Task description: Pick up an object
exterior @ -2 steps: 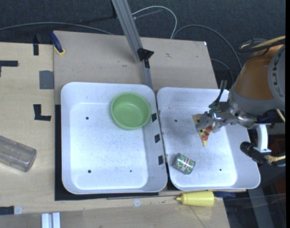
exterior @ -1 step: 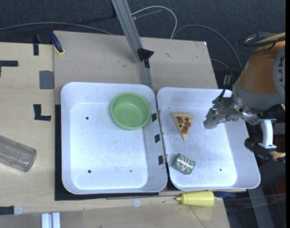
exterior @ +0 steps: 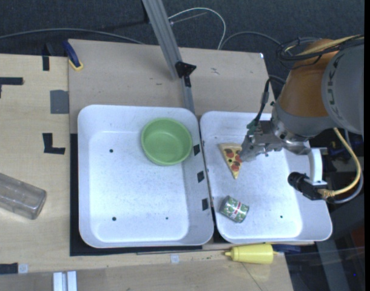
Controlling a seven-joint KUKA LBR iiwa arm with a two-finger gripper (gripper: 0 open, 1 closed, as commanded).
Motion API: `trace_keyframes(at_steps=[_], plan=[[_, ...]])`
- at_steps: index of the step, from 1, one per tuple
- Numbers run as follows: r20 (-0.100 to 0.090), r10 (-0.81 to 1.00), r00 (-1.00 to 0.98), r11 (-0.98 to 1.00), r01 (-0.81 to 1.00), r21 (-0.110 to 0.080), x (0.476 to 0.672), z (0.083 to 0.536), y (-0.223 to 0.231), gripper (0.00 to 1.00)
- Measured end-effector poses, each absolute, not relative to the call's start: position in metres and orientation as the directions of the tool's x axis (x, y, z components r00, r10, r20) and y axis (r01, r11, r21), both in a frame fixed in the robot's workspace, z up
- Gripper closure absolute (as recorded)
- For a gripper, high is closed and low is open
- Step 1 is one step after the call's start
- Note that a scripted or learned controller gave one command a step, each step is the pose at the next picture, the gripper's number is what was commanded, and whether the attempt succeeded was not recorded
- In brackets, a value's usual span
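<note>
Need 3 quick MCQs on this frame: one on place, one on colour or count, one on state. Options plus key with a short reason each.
1. Where is the green bowl?
A. left bin, near its top right corner
B. right bin, centre
C. on the bench outside the bins

2. How many loose things lie in the right bin?
A. none
B. two
C. four

3. How does the small can sit?
A. upright
B. on its side
C. stacked on the bowl

Key: 1 A, the bowl sits in the left bin by the divider. 2 B, a pizza slice and the can. 3 B, its round wall faces up. The gripper is at the slice's right edge.
</note>
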State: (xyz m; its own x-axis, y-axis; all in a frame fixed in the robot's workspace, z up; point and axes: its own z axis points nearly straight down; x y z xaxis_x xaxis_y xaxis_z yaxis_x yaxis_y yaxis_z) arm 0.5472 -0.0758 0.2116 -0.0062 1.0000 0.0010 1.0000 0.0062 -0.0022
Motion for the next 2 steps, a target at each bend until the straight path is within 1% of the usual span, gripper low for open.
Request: trace_keyframes(at_steps=[1,2], plan=[[0.001,1.000,-0.007,0.007,1.000,-0.001,0.574,0.206,-0.027,1.00],[0.001,1.000,-0.007,0.007,1.000,0.001,0.599,0.213,0.016,1.00]])
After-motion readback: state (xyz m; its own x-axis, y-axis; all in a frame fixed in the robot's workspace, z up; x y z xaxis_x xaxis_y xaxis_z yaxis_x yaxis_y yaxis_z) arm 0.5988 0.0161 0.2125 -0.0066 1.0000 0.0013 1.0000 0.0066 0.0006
